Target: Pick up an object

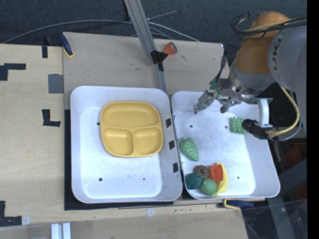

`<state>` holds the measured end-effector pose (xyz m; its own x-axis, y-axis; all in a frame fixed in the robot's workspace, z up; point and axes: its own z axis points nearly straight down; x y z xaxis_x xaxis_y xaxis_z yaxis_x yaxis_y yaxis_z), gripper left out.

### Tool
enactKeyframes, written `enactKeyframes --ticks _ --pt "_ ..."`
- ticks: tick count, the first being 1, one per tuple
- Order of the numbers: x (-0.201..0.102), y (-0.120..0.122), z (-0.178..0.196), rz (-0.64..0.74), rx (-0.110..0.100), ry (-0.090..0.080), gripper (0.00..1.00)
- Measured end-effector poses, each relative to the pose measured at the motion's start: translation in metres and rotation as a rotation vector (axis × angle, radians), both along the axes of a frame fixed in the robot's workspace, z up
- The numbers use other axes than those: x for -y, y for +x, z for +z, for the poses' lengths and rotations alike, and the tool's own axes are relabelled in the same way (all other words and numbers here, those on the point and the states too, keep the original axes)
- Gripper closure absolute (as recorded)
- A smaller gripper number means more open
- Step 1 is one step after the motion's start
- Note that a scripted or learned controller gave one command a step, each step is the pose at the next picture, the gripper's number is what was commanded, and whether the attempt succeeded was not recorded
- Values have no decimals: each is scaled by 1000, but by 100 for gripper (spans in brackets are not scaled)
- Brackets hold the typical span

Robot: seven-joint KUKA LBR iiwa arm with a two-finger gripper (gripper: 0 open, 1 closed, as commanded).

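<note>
Wooden bench (30,133), dark carpet floor (50,9)

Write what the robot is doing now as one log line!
pincer: open, holding nothing | above right bin, far end | toys: near corner | yellow plate: left bin

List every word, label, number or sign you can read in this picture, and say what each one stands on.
No text can be read anywhere in this view.
Arm casing: dark lettering at its right edge, cut off and too blurred to read.
Bench: black tape marks and a grey patch, shapes and not letters.
Yellow divided plate, the two white bins and the toys by the end effector: no print visible.
</note>
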<state>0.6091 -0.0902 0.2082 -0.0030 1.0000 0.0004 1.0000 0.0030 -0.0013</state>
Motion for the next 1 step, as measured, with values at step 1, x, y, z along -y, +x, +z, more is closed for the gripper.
enactKeyframes --ticks 1 --pt "0 0 0 0 0 0 0"
